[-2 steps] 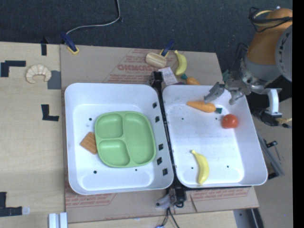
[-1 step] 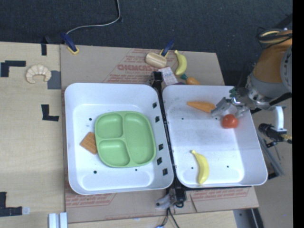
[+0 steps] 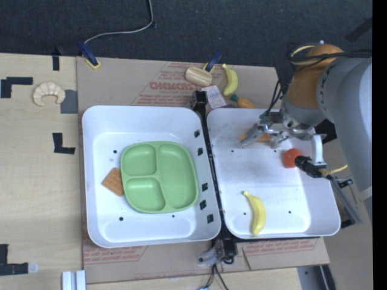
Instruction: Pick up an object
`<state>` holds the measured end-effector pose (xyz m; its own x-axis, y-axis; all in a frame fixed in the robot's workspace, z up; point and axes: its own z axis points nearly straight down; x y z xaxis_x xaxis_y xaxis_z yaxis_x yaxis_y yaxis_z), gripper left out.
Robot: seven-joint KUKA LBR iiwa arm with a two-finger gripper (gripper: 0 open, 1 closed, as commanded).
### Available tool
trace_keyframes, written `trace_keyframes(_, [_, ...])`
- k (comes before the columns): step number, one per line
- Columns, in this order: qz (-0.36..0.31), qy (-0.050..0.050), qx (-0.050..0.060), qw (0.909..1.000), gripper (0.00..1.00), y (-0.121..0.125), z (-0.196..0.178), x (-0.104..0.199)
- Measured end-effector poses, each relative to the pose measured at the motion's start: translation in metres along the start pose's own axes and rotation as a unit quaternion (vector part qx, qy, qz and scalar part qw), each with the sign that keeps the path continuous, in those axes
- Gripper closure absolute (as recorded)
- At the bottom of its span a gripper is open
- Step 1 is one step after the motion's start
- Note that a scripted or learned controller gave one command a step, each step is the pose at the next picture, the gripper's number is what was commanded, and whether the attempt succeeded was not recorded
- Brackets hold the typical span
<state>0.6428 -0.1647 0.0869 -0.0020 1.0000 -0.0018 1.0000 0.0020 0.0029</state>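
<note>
In the right bin (image 3: 314, 222), my gripper (image 3: 266, 133) hangs low over the far part of the floor, with the grey arm and its orange band (image 3: 311, 56) behind it at the right. A small orange piece (image 3: 247, 137) lies at the gripper's left tip; whether it is gripped or only touched is unclear. A red round object (image 3: 292, 157) rests just right of the gripper, next to a black fitting. A yellow banana (image 3: 256, 212) lies near the bin's front, well apart from the gripper.
The left bin (image 3: 97, 125) holds a green divided plate (image 3: 160, 177) and a brown cracker (image 3: 113, 181) at its left edge. Behind the bins lie a bread roll (image 3: 198, 75), a second banana (image 3: 230, 80) and a small carton (image 3: 213, 95). A croissant (image 3: 48, 93) sits far left.
</note>
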Motion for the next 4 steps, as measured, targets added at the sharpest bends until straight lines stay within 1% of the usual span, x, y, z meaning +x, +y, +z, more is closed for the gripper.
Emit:
trace_keyframes(1, [0.001,0.000,0.002,1.0000,0.00,-0.040,-0.014,-0.040])
trace_keyframes(2, [0.000,0.001,-0.001,1.0000,0.00,-0.054,-0.001,-0.058])
trace_keyframes(3, [0.000,0.000,-0.003,1.0000,0.00,-0.103,-0.001,-0.058])
trace_keyframes(4, [0.001,-0.002,-0.003,1.0000,0.00,-0.138,-0.001,-0.052])
